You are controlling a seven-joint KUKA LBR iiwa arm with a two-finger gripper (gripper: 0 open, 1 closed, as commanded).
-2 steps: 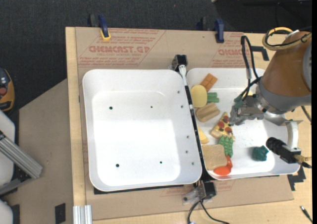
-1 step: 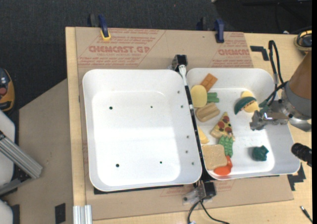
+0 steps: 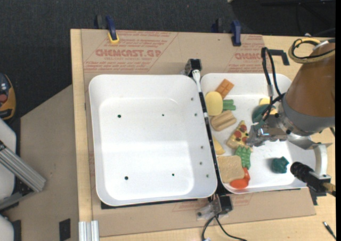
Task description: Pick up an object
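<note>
Reaching in from the right, I have my gripper (image 3: 259, 131) low over the middle of the right bin (image 3: 277, 182), and I cannot tell from this angle how it is set or whether anything is caught in it, since my own wrist hides most of it. Just to its left lies a small slice of pizza (image 3: 237, 135), and just below that a green leafy piece (image 3: 244, 154); both sit close beside the gripper, though I cannot say whether either touches it. Above the gripper, partly under my wrist, is a dark green object (image 3: 260, 112) with a bit of yellow beside it. Further left lie a tan bread roll (image 3: 222, 121), a yellow rounded piece (image 3: 214, 103) with a green piece (image 3: 229, 105) against its right side, and an orange block (image 3: 225, 87) near the bin's far edge. Toward the near edge a slice of toast (image 3: 230, 168) lies flat with a red piece (image 3: 241, 182) at its lower right corner. A teal lump (image 3: 279, 165) sits apart at the right, near my arm. The left bin (image 3: 106, 144) lies alongside, its wall touching the right bin's. Both rest on a brown board (image 3: 138, 48) on the table, held by blue clamps (image 3: 111, 27) at the far edge.
</note>
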